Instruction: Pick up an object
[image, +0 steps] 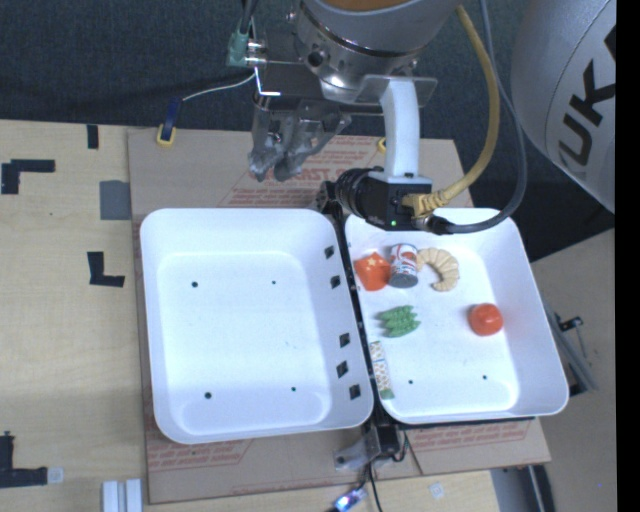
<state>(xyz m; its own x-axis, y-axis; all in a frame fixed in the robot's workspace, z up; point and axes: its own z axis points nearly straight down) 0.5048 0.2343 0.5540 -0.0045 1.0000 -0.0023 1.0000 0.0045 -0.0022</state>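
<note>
The right bin (500, 390) holds several small things. An orange toy (371, 272) lies near its left wall, with a small red and white can (405, 263) beside it. A beige croissant-shaped piece (441, 268) lies right of the can. Nearer the front lie a green leafy piece (399, 321) and a red ball-like fruit (486, 319). A thin patterned strip (378, 364) rests against the left wall. My gripper (278, 162) hangs high over the cardboard behind the left bin (160, 250), open with nothing between its fingers and far from all the objects.
The two bins meet along a black-clipped seam (345, 330). They stand on a cardboard sheet (190, 170) on the wooden bench. A yellow cable (490, 110) loops down from the wrist at the right.
</note>
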